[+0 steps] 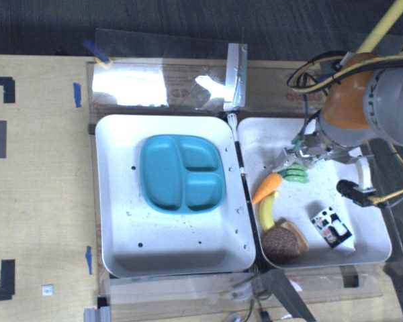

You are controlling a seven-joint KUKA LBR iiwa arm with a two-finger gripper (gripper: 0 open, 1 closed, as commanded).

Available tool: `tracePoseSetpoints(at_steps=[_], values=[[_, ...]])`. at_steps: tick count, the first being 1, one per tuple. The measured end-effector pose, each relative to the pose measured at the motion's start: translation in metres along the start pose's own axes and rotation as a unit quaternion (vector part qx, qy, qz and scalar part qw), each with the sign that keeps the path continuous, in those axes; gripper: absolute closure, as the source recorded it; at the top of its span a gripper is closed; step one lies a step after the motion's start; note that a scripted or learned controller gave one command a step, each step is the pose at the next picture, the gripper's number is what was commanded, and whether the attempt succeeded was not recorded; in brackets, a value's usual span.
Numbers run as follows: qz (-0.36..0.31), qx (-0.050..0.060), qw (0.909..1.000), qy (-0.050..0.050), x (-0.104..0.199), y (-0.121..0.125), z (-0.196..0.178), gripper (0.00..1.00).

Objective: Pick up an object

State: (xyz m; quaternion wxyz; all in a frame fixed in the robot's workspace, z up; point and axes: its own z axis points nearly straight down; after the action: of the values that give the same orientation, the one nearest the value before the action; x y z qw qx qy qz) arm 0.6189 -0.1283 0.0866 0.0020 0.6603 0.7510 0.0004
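— Got anything yet?
— Can't tell; the gripper hangs over the carrot's leafy end, near the right bin's middle. It should drop straight — and pinch the stalk.

carrot orange, green-topped | banana yellow | brown bun | box black-white | all right bin
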Motion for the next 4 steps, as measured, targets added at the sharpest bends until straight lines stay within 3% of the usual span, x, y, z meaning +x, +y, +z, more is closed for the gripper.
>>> tracePoseSetpoints(at_steps=[1, 2, 3, 4], values=[[0.001, -0.004, 1.0, -0.001, -0.001, 0.002, -0.013, 1.0], [0.001, -0.003, 1.0, -0.001, -0.001, 0.002, -0.012, 0.0], [0.0, 0.013, 0.9999, -0.001, 0.018, 0.044, 0.002, 0.0], [0.095, 0.025, 0.9951, 0.011, 0.009, 0.042, 0.004, 0.0]])
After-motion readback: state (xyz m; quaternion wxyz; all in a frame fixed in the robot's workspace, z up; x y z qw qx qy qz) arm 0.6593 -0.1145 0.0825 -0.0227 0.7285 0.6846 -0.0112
